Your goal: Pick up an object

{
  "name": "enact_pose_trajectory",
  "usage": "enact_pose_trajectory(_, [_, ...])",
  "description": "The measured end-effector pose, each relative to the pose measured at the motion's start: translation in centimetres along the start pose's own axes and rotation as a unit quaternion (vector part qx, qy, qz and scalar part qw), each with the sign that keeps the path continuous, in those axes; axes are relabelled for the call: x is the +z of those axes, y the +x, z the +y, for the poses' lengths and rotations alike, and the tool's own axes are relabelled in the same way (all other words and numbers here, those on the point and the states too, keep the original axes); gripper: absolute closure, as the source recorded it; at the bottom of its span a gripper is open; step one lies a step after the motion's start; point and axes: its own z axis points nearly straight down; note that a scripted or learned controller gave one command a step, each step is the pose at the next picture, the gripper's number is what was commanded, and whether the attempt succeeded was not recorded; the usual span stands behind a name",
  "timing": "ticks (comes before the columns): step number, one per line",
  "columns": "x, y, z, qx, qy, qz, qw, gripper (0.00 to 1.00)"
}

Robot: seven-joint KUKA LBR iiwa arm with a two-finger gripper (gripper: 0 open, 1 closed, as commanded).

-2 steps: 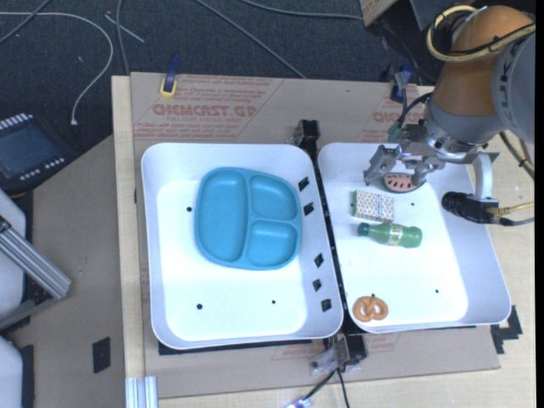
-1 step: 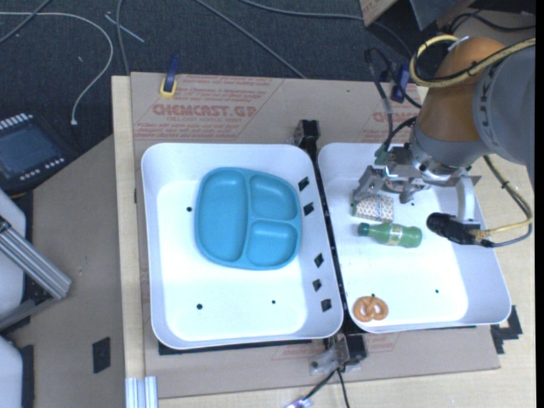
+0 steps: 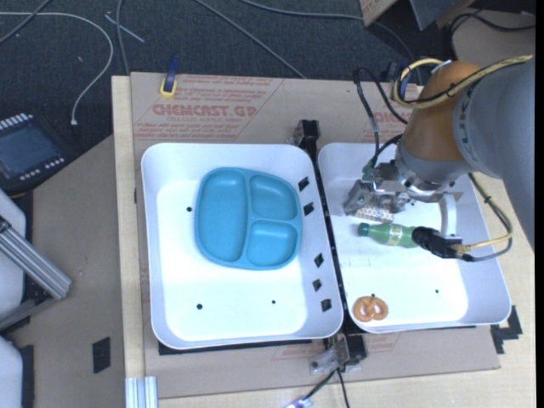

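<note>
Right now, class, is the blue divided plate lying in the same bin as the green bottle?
No: the blue divided plate lies in the left bin, while the green bottle lies in the right bin.

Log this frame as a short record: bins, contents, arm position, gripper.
left bin: holds a blue divided plate
right bin: holds a green bottle lying on its side and a pretzel near the front edge
arm: over the right bin
gripper: low, just behind the bottle; finger state unclear

Grey arm (image 3: 497, 113) with orange band, bent in from the right, claw (image 3: 367, 195) low, pointing left.
</note>
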Motion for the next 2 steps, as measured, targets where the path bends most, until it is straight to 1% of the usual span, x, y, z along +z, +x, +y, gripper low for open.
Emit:
enact_pose_trajectory(1, [-1.6,0.0,0.3,0.000,-0.004,0.000,1.0000,1.00])
enact_pose_trajectory(2, [-7.8,0.0,-0.3,0.000,-0.003,0.000,1.0000,1.00])
